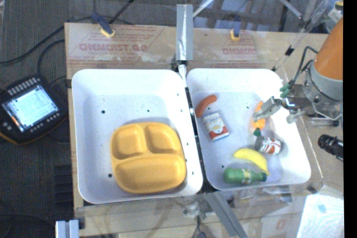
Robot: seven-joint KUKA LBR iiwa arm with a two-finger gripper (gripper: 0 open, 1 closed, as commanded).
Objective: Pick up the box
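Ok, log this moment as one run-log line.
task: pick up box | box: right bin, beside sausage | gripper: over right bin, apart from box | tray: left bin

Count of things in the bins

Two bins [89,92]; one yellow tray [148,156], sausage [205,104], box [215,125], banana [252,159], bottle [244,176], can [269,145].

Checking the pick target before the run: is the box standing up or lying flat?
Lying flat. The box shows its broad red-and-white printed face to the camera, on the floor of the right bin, beside the sausage.
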